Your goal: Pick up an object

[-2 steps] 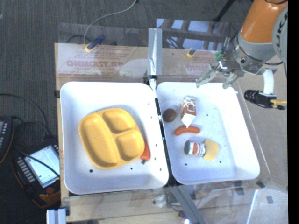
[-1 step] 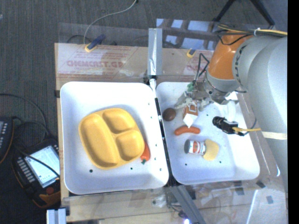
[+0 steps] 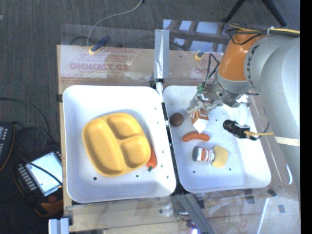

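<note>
Now, as I read it from the remote station:
Room: right bin (image 3: 258,179) crowded mid-floor; its near rim strip bare.
Writing: board behind left bin (image 3: 78,179) reads "CHEMCAST".
Object: small brown-and-white carton (image 3: 200,120), touching end effector (image 3: 201,106), far side of right bin.
End effector: I cannot tell its state.
</note>
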You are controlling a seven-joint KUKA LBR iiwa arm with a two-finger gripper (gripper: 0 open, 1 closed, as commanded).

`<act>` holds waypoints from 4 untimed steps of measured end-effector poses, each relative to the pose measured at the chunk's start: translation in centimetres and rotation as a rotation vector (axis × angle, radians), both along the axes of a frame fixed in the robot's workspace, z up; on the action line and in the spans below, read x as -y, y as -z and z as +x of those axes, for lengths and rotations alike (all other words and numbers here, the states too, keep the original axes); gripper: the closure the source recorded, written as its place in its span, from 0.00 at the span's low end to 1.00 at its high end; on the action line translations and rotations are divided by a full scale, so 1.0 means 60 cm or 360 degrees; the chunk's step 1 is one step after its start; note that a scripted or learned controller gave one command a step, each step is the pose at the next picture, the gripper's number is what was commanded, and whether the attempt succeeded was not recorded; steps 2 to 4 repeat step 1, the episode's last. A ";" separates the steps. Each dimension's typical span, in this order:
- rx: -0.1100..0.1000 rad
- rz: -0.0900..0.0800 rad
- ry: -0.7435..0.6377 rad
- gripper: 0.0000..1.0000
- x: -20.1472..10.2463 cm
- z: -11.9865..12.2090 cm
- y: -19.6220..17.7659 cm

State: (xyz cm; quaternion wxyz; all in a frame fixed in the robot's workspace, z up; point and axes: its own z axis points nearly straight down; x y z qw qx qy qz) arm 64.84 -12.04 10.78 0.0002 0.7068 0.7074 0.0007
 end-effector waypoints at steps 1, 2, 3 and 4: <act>-0.0005 0.0000 -0.0004 1.00 -0.085 -0.094 -0.126; -0.0005 0.0000 -0.0004 1.00 -0.085 -0.094 -0.126; -0.0005 0.0000 -0.0004 1.00 -0.085 -0.094 -0.126; -0.0005 0.0000 -0.0004 1.00 -0.085 -0.094 -0.126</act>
